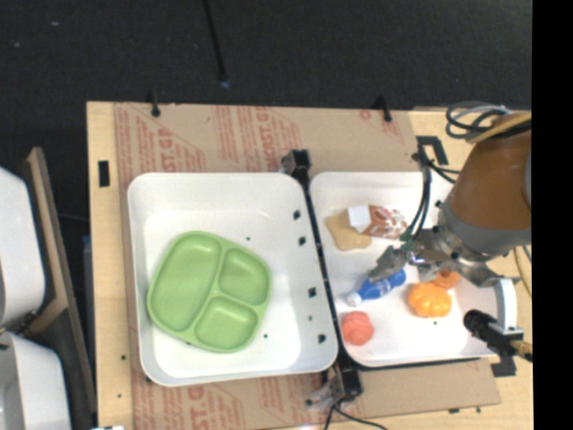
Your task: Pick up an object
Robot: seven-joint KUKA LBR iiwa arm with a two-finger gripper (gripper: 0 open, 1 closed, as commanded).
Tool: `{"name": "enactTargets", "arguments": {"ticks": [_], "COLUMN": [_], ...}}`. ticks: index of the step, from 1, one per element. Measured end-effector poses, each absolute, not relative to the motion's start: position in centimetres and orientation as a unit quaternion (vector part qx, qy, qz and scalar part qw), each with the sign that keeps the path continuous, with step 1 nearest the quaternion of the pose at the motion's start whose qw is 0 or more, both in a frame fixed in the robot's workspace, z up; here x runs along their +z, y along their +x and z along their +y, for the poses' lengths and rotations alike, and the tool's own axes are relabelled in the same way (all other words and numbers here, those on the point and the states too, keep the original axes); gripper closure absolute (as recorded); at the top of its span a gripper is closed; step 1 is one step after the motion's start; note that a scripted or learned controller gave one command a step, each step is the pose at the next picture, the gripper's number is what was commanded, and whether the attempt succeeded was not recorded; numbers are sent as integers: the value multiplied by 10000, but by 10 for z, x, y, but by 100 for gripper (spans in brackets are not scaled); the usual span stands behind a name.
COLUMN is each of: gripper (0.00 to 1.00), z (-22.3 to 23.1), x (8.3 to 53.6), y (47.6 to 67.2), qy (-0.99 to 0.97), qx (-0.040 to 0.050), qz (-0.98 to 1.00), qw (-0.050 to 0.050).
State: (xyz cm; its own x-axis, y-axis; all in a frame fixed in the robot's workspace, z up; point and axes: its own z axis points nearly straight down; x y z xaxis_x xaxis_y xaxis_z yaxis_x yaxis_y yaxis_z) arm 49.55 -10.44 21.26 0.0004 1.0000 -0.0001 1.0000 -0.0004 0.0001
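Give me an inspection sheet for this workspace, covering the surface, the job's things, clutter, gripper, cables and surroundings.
Surface: bench topped with printed cardboard, bearing two white bins side by side.
Job's things: right bin holds a blue bottle, an orange fruit-like toy, a red ball, a tan piece and a white-and-brown packet.
Clutter: green divided plate in the left bin.
Gripper: gripper low over the right bin near the blue bottle; finger state unclear.
Cables: black cable across the dark floor; looped cables by the arm.
Surroundings: white furniture at left.
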Motion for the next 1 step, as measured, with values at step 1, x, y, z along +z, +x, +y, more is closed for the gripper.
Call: {"name": "enactTargets", "arguments": {"ticks": [1], "gripper": [0], "z": [-177], "x": [203], "y": [500], "qy": [7090], "qx": [-10], "qz": [7052], "qw": [2]}}
